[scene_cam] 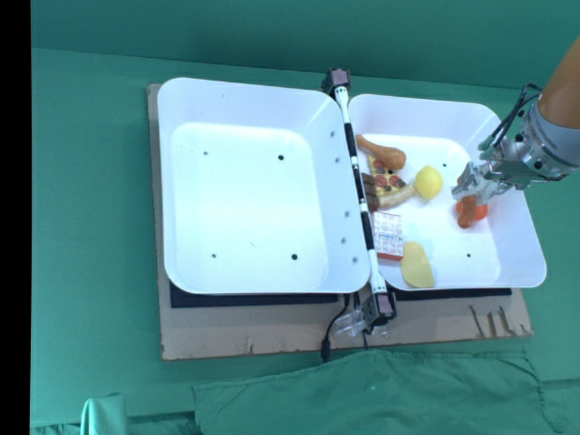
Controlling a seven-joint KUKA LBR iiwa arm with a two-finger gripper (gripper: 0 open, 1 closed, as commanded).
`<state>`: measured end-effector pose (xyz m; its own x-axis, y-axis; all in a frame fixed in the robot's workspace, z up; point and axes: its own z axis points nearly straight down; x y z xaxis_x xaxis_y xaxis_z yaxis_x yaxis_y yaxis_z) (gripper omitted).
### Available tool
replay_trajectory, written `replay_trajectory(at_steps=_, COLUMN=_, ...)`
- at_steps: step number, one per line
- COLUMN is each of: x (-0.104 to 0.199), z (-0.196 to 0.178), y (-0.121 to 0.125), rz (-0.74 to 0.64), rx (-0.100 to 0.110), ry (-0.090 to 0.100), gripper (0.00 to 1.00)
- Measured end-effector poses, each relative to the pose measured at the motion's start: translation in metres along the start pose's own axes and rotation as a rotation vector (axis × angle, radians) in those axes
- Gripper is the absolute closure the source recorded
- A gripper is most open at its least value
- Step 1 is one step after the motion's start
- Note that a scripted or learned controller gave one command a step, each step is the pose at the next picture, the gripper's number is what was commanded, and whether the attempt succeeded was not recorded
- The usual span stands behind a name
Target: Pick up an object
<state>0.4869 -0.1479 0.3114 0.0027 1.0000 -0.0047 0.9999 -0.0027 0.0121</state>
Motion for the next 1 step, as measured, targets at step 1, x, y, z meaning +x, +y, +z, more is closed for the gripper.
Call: replay_trajectory(at_steps=1, x=-0.0010, z=-0.0656, y=-0.0008, rz=0.000, rx=0.001, ry=0.001, gripper=1.00)
